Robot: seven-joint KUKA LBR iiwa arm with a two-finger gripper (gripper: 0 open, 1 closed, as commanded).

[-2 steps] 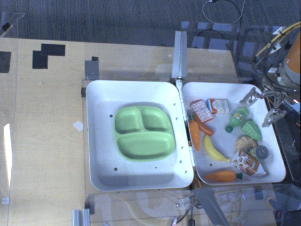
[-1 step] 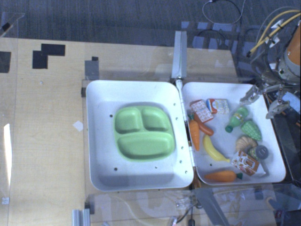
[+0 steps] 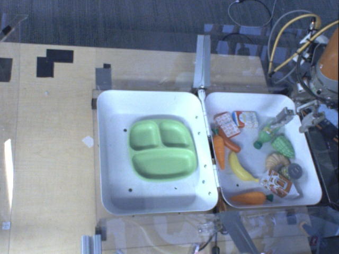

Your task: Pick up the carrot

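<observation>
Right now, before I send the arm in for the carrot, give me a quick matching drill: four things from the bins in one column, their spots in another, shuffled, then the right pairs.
Things:
1. carrot
2. banana
3. green divided plate
4. green bottle

Places:
A. middle of the left bin
B. against the right bin's left wall
C. right bin, beside the gripper
D. right bin, centre, just right of the carrot

Pairs: 1-B, 2-D, 3-A, 4-C
</observation>
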